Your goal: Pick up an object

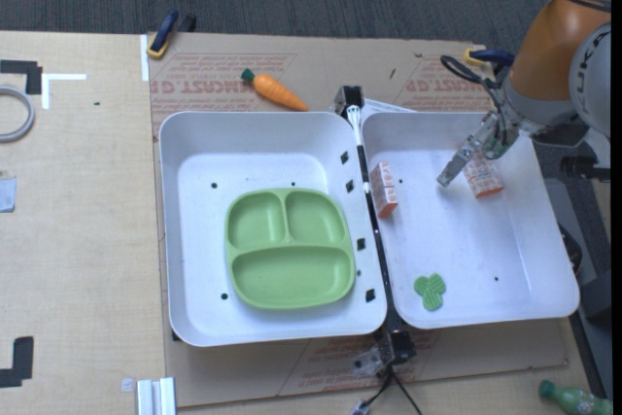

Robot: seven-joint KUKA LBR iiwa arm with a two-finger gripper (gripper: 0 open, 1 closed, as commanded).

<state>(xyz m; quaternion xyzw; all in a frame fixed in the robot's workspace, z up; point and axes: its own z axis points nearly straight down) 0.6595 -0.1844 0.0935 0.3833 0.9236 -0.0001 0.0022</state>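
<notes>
Camera view, tool (465, 160) over right bin (544, 209), grip state unclear, small carton (483, 180) partly hidden behind it.

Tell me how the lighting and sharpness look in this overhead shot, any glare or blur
Camera view: lighting is even and soft, with faint shadows along the bin walls; mild sheen on the green plate, no strong glare; the gripper and small box beside it look slightly soft, so their contact is unclear.
</notes>
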